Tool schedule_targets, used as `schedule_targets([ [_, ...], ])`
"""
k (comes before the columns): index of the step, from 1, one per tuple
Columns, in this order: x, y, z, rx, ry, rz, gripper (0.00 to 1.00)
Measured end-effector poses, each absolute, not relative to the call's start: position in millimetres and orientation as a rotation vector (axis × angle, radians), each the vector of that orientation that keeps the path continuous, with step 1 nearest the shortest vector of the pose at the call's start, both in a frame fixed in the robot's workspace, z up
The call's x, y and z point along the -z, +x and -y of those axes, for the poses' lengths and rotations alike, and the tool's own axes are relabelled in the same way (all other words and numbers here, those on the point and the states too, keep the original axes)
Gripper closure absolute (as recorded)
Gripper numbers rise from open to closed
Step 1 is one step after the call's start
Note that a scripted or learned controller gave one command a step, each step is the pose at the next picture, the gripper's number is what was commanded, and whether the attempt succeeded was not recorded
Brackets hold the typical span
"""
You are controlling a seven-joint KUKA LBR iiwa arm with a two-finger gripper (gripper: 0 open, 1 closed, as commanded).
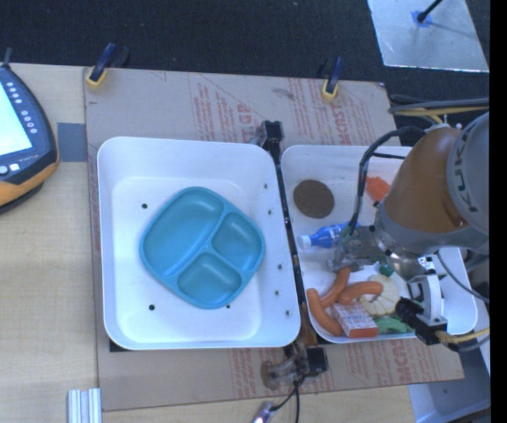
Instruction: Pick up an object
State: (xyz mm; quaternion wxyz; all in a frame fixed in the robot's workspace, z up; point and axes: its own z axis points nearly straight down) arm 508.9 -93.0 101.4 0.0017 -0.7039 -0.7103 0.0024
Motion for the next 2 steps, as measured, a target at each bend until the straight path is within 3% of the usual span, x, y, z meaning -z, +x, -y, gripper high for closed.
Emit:
schedule_targets([
  [1,-207.0,476.6,40.6,-0.002,-2.214,2.225,1.00],
  [2,-223.0,476.8,47.9,-0.001,-2.217,2.224,1.00],
])
